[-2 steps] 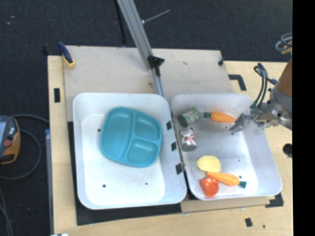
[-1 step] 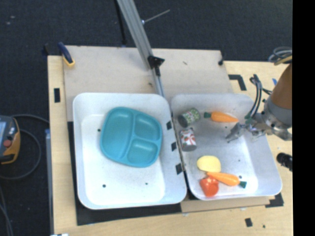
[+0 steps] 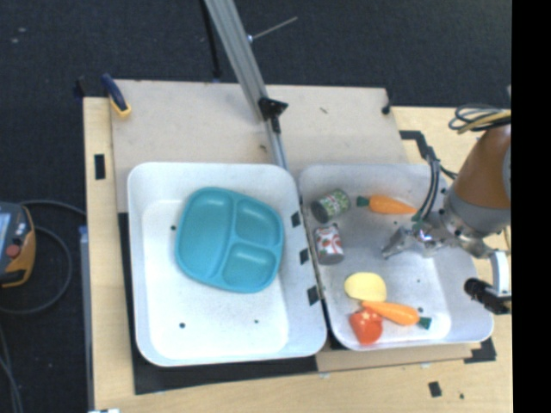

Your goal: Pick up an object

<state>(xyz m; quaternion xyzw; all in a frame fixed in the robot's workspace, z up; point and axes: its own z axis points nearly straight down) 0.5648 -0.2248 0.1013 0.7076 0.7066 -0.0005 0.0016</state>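
Hovering over the right bin (image 3: 448, 317), the hand (image 3: 398, 244) (open or closed, I cannot tell) sits just below the carrot (image 3: 389, 204), whose length runs left-right.

My arm (image 3: 482, 183) grey with orange band. Both bins (image 3: 155, 334) white. Plate (image 3: 231, 239) light blue. Two carrots (image 3: 392, 204) orange with green ends. Lemon (image 3: 365, 286) yellow. Pepper (image 3: 366, 326) red. Small can (image 3: 331, 203) green. Bench (image 3: 215, 123) pale brown.
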